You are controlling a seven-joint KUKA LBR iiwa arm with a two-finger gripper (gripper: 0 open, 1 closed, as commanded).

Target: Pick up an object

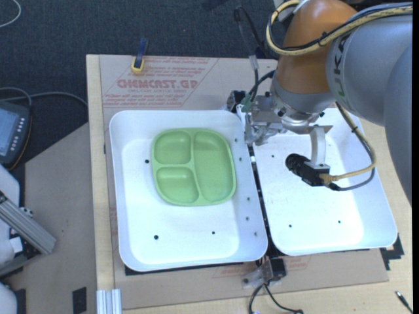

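Green divided plate [194, 167] in left bin [131, 227]

The green plate [194, 167] looks like smooth matt plastic, sitting in the left bin [131, 234], which is glossy white plastic. Under the bin there's a brown board [163, 80], papery-looking with red print.

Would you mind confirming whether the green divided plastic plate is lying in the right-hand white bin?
No, the green divided plastic plate lies flat in the left white bin, apart from the arm's tool.
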